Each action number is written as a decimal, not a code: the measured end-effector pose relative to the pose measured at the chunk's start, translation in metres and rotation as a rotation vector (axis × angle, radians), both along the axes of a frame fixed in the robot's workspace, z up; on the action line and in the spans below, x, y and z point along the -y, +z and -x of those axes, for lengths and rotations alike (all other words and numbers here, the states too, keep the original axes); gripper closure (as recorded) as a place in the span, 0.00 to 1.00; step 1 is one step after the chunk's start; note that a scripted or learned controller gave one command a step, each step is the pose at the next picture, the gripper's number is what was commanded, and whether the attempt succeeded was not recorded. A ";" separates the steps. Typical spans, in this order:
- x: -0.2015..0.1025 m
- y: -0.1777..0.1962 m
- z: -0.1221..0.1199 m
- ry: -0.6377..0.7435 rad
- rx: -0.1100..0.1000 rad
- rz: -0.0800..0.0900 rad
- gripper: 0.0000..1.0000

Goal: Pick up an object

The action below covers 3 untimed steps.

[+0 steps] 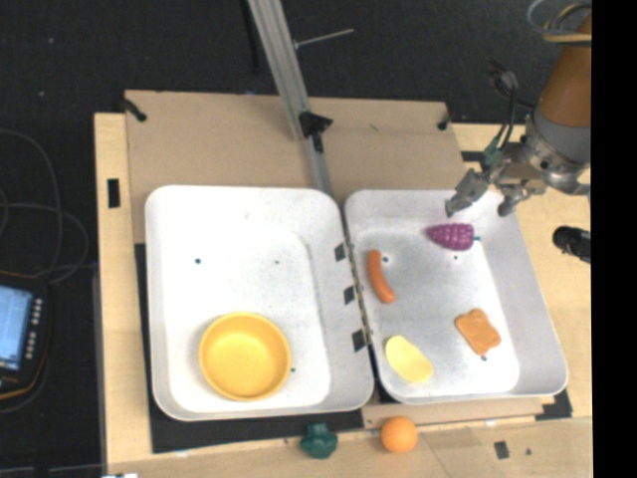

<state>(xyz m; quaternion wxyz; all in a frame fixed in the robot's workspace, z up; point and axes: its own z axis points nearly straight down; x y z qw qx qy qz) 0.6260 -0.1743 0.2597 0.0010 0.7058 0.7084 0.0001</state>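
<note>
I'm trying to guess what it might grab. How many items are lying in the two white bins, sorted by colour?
Yellow: 2, the bowl and a pale yellow piece
Orange: 2, the sausage-shaped piece and a blocky piece
Purple: 1, the grape bunch
Total: 5

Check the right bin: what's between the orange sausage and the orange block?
Camera view: only bare white bin floor lies between the sausage and the block.
</note>
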 end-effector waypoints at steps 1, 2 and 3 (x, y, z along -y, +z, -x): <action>0.000 0.000 0.000 0.001 0.000 0.001 0.00; -0.005 -0.055 0.009 -0.003 -0.006 0.000 0.00; 0.001 -0.117 0.013 -0.004 -0.007 0.000 0.00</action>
